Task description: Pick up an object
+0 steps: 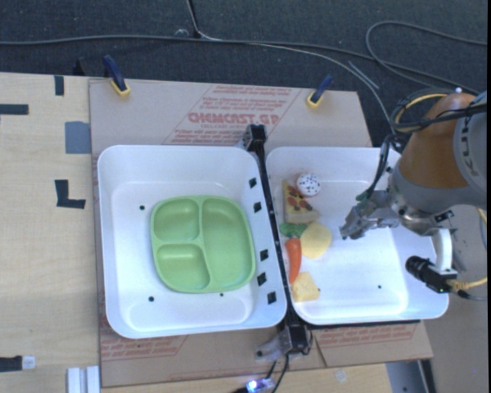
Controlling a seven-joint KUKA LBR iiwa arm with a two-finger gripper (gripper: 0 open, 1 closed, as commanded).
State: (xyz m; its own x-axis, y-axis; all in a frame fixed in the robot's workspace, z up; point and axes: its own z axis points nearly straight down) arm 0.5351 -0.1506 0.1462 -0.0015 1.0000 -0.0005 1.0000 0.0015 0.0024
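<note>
The candidate objects lay clustered at the left side of the right white bin point(393, 301): a round pale-yellow toy fruit point(316, 240), an orange carrot-shaped piece point(295, 256), a yellow wedge point(306, 287), a brown sandwich-like item point(299, 203) and a small white spotted ball point(308, 185). The end effector point(353, 226) hung just right of the yellow fruit, holding nothing visible; its opening could not be determined. Approach stage, apparently. Next required: centring over one piece, then descending.
</note>
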